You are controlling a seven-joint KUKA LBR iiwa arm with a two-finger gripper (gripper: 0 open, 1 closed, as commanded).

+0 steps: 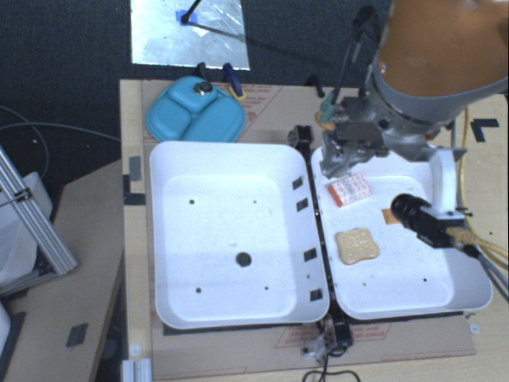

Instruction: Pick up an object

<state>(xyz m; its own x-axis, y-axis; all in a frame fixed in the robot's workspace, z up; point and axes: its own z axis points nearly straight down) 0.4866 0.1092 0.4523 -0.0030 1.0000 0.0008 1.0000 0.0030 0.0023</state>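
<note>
1. Although nearest the camera, the tan toast-shaped piece (357, 246) lay below the gripper (340, 159), in the right bin (413, 297).
2. A red-and-white packet (350, 189), print unreadable, sat just beside the gripper.
3. Finger spacing couldn't be told.

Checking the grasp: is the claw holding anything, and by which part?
Cannot tell; the claw hangs above the red-and-white packet, with no visible hold.

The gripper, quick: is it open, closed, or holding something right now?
Gripper: cannot be told; it hangs over the right bin, by the red-and-white packet.
</note>
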